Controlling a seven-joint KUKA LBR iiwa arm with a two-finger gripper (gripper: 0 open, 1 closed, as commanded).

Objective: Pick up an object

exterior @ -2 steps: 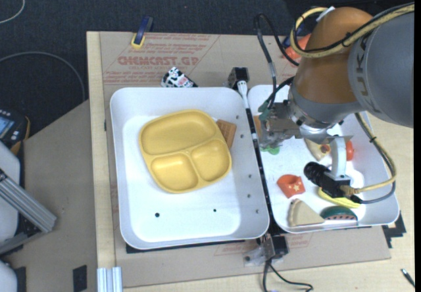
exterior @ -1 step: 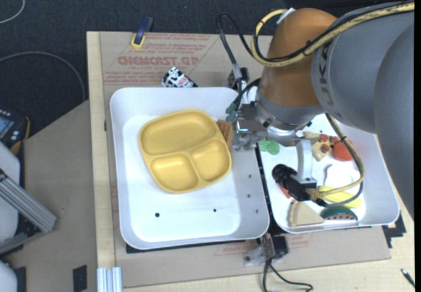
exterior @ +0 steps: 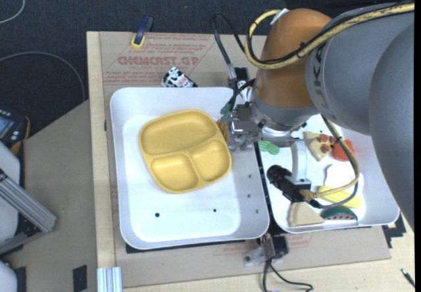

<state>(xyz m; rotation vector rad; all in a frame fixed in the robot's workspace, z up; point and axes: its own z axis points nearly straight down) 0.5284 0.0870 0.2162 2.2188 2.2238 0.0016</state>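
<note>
Watermelon slice (exterior: 339, 213), banana (exterior: 343, 192) and green piece (exterior: 268, 147) are lying in the right bin (exterior: 342, 223), right of the yellow plate (exterior: 184, 150), while the gripper (exterior: 235, 127), open or closed I cannot tell, is hanging at that plate's right rim, probably risking a slip off the smooth rim or a knock on the bin wall.

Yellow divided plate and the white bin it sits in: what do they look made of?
The yellow plate looks like molded plastic: even colour, soft satin sheen, rounded dividers. The white bin is probably thin formed plastic too: smooth surface, rounded corners, raised rim. Looks alone cannot confirm either.
</note>
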